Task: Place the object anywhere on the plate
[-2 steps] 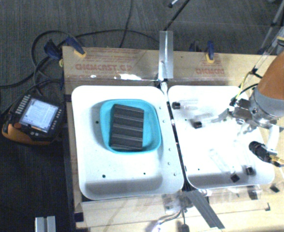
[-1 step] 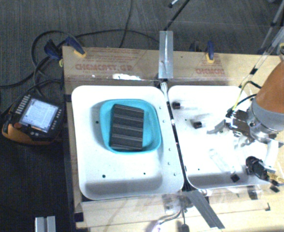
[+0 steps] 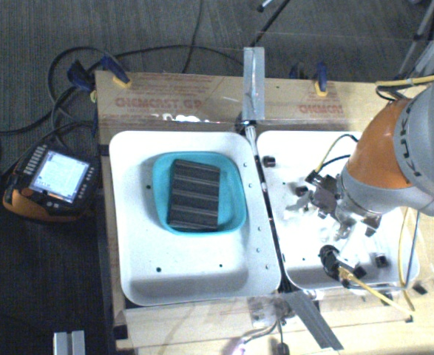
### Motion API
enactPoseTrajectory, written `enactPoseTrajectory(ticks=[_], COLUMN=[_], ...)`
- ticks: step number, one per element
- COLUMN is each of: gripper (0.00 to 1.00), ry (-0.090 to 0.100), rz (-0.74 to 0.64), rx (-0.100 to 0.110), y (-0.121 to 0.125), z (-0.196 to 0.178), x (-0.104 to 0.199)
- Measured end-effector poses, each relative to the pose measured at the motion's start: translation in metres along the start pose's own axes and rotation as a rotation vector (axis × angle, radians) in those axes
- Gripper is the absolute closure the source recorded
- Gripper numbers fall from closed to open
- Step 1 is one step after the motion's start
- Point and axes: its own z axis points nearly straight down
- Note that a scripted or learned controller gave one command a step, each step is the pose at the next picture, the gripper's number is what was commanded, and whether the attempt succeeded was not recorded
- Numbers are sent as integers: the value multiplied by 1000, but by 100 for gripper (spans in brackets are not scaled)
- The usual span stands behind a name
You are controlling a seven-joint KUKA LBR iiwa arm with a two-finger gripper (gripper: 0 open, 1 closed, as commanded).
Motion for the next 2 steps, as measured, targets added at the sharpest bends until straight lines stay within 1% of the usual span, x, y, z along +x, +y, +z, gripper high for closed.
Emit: enactPoseTrajectory(ticks=[1,2], gripper=[0,0], ry=[-2,-1], rz=[-77,5], rx=[-4,-1], y=[32,-10], z=[-51,-8], x=[-49,14])
